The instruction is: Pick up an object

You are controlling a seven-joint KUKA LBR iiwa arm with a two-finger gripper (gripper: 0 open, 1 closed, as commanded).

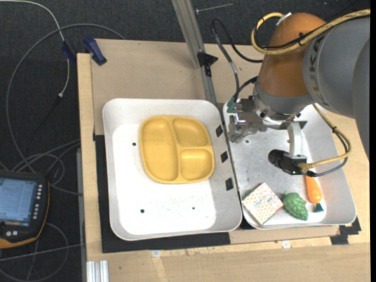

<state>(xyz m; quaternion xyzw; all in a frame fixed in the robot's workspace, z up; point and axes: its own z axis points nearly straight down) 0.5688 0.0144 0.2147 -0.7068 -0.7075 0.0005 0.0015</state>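
Three loose objects lie in the right bin [346, 204] along its front edge. They are a small patterned box [262, 203], a green bumpy toy [295, 205] and an orange carrot toy [314, 189]. My gripper [239, 124] hangs over the bin's far left part, close to the wall shared with the left bin. It is well apart from the three objects, behind them and to their left. The wrist's orange band [288, 51] and grey body cover the back of the bin. Nothing shows in the gripper.
The left bin [117, 175] holds a yellow divided plate [176, 148]. A black part on a white bracket [286, 159] hangs below the wrist, just behind the carrot. A metal pole [191, 28] rises behind the bins. A tablet [20, 201] lies off the bench at left.
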